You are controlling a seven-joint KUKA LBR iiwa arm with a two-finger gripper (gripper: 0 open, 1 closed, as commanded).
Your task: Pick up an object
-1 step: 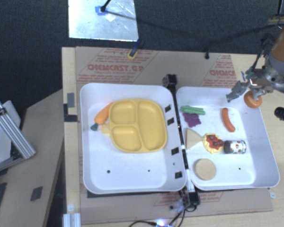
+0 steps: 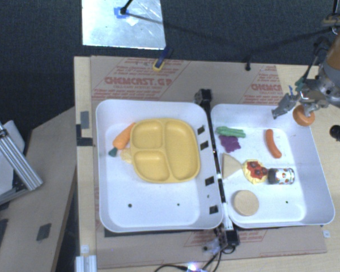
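Observation:
My gripper (image 2: pixel 297 113) hangs over the far right corner of the right bin (image 2: pixel 314 174). A round orange fruit (image 2: pixel 304 117) sits between its fingers, level with the bin's rim; one grey finger (image 2: pixel 279 110) sticks out to the left of it. Lower in that bin lie a green bean pod (image 2: pixel 231 132), purple grapes (image 2: pixel 231 144), a red sausage (image 2: pixel 273 143), a pale wedge (image 2: pixel 230 166), a yellow and red piece (image 2: pixel 254 171), a small bottle (image 2: pixel 281 176) and a tan disc (image 2: pixel 245 203).
The left bin (image 2: pixel 110 203) holds a yellow divided plate (image 2: pixel 161 151) with a carrot (image 2: pixel 123 136) against its left side. A black divider (image 2: pixel 212 152) runs between the bins. A cable crosses the dark floor behind the bench.

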